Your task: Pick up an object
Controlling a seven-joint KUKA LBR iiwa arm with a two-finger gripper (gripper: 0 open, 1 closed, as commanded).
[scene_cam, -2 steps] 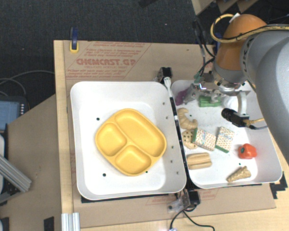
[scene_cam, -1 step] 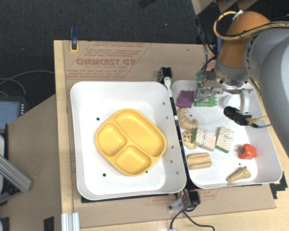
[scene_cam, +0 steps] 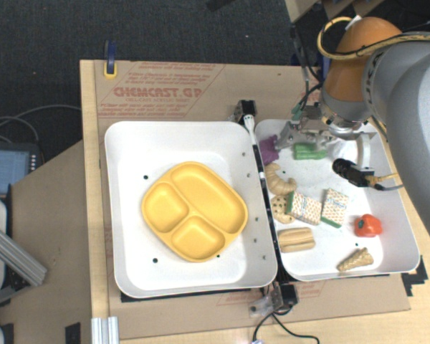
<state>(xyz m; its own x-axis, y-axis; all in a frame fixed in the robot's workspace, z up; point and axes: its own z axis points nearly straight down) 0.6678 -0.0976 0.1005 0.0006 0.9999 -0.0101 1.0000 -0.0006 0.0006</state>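
Slanted overhead view of a bench with two shallow white bins side by side. A grey arm (scene_cam: 412, 84) with an orange band reaches in from the right, and its claw (scene_cam: 312, 136) hangs low over the far end of the right bin (scene_cam: 392, 244). A small green block (scene_cam: 309, 152) lies flat on the bin floor directly at the claw's tip, on the side nearer the camera, touching it or very nearly so. From this angle it cannot be told whether the claw is wide, narrow, or gripping the block. Just left of the block, against the bin's left wall, sits a purple piece (scene_cam: 269, 149). Closer to the camera in the same bin lie a beige toy pastry (scene_cam: 279, 180), a speckled cookie (scene_cam: 279, 206), a yellow-and-green patterned packet (scene_cam: 306, 208) with a paler packet (scene_cam: 335, 208) just beside it, a red tomato (scene_cam: 368, 225), a bread roll (scene_cam: 295, 239) and a tan wedge (scene_cam: 355, 259). Any print on the packets is too small to read. The left bin (scene_cam: 129, 156) holds a yellow divided plate (scene_cam: 193, 210) with three compartments at its middle. The brown board (scene_cam: 165, 110) under the bins bears red printing; the large line reads "CHEMCAST GP", and the smaller lines beneath are too blurred to read.
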